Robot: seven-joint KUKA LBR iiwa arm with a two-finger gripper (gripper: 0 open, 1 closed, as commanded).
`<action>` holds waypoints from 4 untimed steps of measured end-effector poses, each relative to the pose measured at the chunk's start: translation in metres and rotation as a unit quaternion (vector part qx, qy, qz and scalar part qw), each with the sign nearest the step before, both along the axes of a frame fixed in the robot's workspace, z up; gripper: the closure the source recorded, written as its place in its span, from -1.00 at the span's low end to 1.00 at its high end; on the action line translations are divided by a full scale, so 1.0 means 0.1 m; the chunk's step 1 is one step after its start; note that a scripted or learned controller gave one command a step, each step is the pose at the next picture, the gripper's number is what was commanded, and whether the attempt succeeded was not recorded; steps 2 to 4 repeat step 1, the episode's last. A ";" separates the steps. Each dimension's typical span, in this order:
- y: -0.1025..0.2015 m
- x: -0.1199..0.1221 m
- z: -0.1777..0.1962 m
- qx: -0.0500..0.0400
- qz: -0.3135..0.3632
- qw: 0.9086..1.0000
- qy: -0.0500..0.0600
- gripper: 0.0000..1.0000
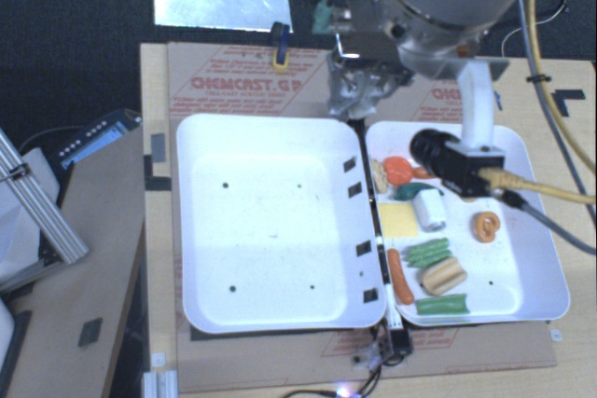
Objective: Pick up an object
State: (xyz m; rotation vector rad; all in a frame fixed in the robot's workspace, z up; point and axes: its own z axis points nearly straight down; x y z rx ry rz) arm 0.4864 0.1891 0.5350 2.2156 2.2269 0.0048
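The pickable objects are gathered in the right bin (pixel 546 280), along its left wall and centre: a tomato (pixel 399 170), a yellow slice (pixel 397 221), a white can (pixel 430 209), a pretzel (pixel 485 226), green beans (pixel 428 251), a bread roll (pixel 443 275), a sausage (pixel 400 276) and a green pod (pixel 441 304). The sausage's long axis is laid parallel to the bin's left wall. The gripper (pixel 362 93) is seen above the far edge, over the seam between the right bin and the left bin (pixel 270 219). All objects are thus placed toward the near edge from the gripper and slightly rightward, well apart from it. Nothing is seen between the jaws; whether they are parted cannot be told.
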 end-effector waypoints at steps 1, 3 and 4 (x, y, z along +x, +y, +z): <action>0.16 0.00 0.00 0.000 0.000 1.000 0.000 1.00; 0.16 0.00 0.00 0.000 0.000 1.000 0.000 1.00; 0.16 0.00 0.00 0.000 0.000 1.000 0.000 1.00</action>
